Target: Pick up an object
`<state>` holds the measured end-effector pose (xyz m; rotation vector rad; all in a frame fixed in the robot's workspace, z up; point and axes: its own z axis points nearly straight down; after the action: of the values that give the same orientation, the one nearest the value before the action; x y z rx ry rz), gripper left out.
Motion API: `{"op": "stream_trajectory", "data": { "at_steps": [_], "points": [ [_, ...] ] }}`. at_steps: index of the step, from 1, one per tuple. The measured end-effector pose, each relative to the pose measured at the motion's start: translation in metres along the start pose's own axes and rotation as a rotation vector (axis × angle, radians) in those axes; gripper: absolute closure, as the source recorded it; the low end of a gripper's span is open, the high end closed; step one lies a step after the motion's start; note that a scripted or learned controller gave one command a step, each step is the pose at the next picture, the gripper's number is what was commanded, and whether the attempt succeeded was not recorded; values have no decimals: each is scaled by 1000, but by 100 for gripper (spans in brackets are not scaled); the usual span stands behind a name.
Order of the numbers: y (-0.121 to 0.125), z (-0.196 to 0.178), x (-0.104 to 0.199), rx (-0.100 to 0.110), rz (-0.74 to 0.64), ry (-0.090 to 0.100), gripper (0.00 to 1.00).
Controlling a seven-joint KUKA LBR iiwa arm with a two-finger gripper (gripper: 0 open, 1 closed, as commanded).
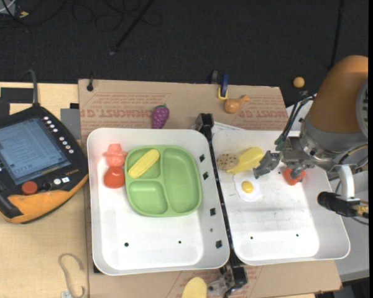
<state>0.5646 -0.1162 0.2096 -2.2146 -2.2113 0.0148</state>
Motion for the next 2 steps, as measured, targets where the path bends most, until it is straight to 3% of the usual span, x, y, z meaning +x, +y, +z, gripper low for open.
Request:
{"op": "stream_trajectory", "data": {
  "at_steps": [1, 2],
  "points": [
    [3, -7, 0, -14, -2, -2, 0],
    [1, 57, 0, -6, -3, 0, 0]
  ]
}}
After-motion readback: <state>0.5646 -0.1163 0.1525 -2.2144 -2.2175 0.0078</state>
